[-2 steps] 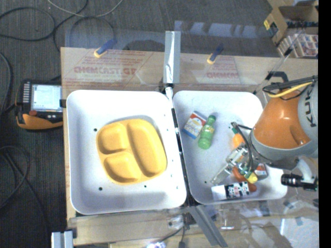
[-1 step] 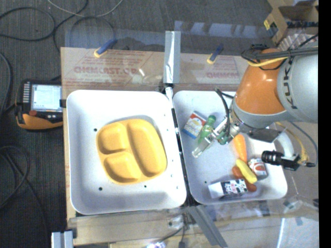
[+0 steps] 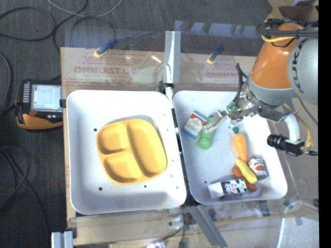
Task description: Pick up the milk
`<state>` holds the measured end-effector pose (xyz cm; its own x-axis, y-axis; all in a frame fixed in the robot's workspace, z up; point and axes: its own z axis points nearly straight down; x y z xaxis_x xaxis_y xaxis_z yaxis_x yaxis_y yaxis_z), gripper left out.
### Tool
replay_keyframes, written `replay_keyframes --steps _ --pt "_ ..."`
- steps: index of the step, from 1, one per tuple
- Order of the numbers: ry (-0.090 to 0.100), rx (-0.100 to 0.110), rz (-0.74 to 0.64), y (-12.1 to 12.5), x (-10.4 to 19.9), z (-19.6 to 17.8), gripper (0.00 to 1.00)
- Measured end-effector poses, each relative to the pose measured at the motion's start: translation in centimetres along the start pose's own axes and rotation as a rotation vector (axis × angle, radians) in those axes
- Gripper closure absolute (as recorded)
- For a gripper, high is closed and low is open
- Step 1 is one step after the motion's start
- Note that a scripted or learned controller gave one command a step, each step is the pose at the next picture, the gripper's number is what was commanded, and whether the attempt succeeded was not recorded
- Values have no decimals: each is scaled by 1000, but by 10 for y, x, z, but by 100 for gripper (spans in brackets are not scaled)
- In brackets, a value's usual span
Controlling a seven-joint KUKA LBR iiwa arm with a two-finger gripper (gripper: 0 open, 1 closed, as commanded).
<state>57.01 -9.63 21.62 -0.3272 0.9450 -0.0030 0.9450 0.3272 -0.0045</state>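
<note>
The fingers (image 3: 234,112) hang over the right bin (image 3: 269,192), upper middle of the frame; whether they are spread or closed I cannot tell. The milk (image 3: 228,188) lies on its side at the bin's lower edge, well apart from them.

Overhead, perhaps slanted, over both bins (image 3: 72,154)

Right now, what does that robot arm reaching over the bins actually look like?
The arm is bulky and rounded, with a grey shell and a broad orange band above the wrist. Part of a dark letter marking shows on the grey shell. Yellow and black cables loop over the top of the orange part. At its tip is a small metal claw, with a black fitting and a white curved piece beside the wrist.
</note>
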Motion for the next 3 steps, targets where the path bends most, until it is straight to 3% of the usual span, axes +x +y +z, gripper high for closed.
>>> replay_keyframes --steps 1,2,3 --pt "0 1 7 77 21 35 0" --pt "-6 -14 -74 53 -32 108 0" --pt "-14 -24 -198 52 -50 120 0"
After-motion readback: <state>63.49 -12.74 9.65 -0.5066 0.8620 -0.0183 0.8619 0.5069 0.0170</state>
